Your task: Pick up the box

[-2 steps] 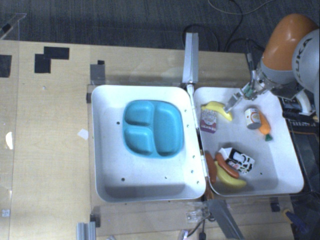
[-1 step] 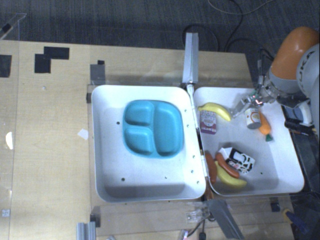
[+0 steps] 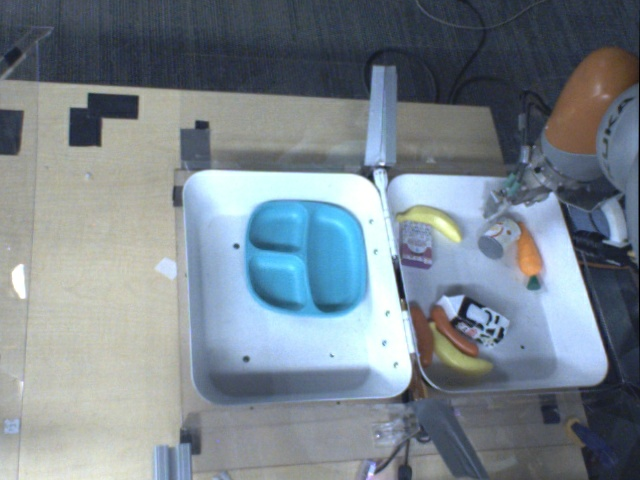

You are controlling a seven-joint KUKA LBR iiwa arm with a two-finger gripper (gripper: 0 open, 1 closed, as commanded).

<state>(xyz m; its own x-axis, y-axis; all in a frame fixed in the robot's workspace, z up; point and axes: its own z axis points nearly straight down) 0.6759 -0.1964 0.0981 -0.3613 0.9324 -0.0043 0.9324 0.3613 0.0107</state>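
the arm, grey with its orange band point(image 3: 592, 96), is reaching in over the far right corner of the right bin point(image 3: 590, 353). the gripper point(image 3: 518, 190) is hanging just above the bin's far edge, and whether its fingers are wide or narrow cannot be told, since they are small and blurred against the white.

the box point(image 3: 417, 243), a small white and purple carton, is lying flat on the right bin's floor, close against the divider between the two bins and well apart from the gripper. a yellow banana point(image 3: 432, 220) is lying just beyond the box, nearly touching its far end. a small grey can point(image 3: 497, 239) is sitting on its side near the gripper, with an orange carrot point(image 3: 528, 255) just to its right. nearer the camera than the box, a black and white packet point(image 3: 480, 322) is resting tilted against a second banana point(image 3: 462, 359), and a red sausage point(image 3: 452, 332) is lying across that banana. another reddish sausage point(image 3: 421, 335) is lying along the divider below the box.

the left bin point(image 3: 215, 368) is holding a blue divided tray point(image 3: 305, 256) with three compartments, sitting near the middle. both bins are resting on the pale wooden table point(image 3: 90, 298).
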